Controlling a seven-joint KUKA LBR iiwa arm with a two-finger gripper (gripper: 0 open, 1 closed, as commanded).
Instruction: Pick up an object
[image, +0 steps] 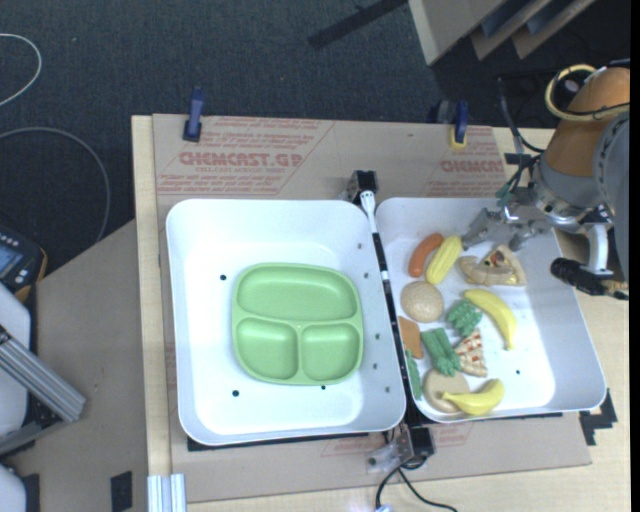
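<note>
The right bin (560, 350) holds a heap of toy food. Near its back lie a red sausage (425, 252), a yellow corn cob (444, 259) and a brown-and-cream sandwich piece (493, 268). Further forward are a beige bun (422, 300), a banana (496, 312), green broccoli (463, 318), a green pickle (438, 350), a pizza slice (471, 352) and a second banana (472, 399). My gripper (503, 236) hangs at the bin's back right, just above and behind the sandwich piece. Its fingers are spread open with nothing between them.
The left bin (200, 260) bears a green divided plate (297, 322). A black divider (378, 262) runs between the bins. The arm's orange band (592, 110) sits over the bench's back right corner. Blue clamps (193, 115) grip the board's back edge.
</note>
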